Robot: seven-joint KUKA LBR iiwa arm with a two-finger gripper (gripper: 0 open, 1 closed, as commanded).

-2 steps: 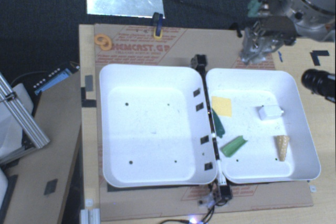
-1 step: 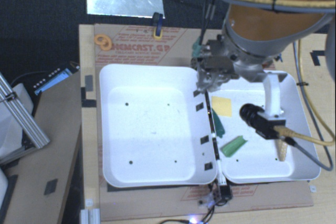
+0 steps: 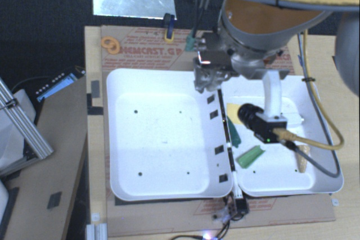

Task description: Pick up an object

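We see the gripper (image 3: 209, 80) over the top of the divider between both bins, but can't tell how its jaws stand. The green block (image 3: 250, 155) lies in the right bin (image 3: 323, 177), beside a yellow piece (image 3: 233, 112).

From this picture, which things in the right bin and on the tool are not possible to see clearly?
- Tool: its fingertips are blurred and the wrist hangs over them, so their state is unclear.
- Yellow object: mostly covered by the black camera unit.
- Right bin: its far part is hidden under the arm.
- Tan stick: too small to identify.
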